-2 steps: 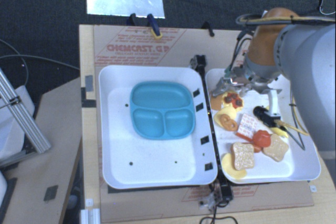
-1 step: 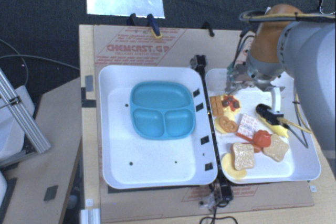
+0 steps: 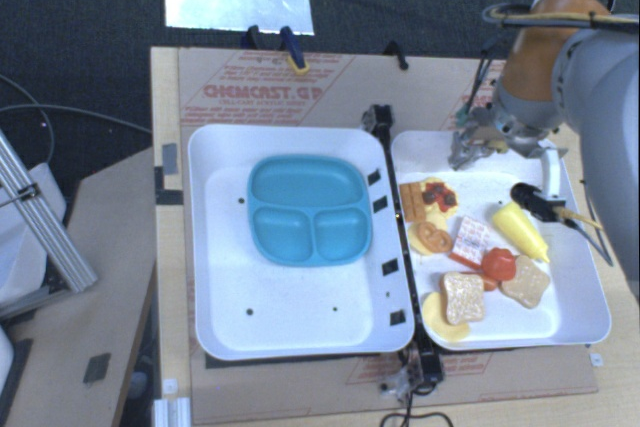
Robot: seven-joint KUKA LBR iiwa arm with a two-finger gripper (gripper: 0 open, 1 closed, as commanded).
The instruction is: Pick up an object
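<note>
So the arm comes in from the right and the end effector (image 3: 468, 150) sits over the far-left corner of the right bin (image 3: 578, 307); honestly can't tell if it's released or clenched from this angle. All the stuff to grab is in that same bin, nearer the camera than the end effector: a waffle piece (image 3: 427, 197) closest to it; a pretzel (image 3: 433, 237) just below that; a red-and-white packet (image 3: 470, 239) touching a tomato (image 3: 498, 264); a yellow banana-ish thing (image 3: 520, 230) to the right; two bread slices, one (image 3: 463, 297) at the front and the other (image 3: 526, 282) beside the tomato. The left bin (image 3: 225, 300) has a blue divided plate (image 3: 308, 210); both bins sit on the cardboard-covered tabletop (image 3: 260, 90).
</note>
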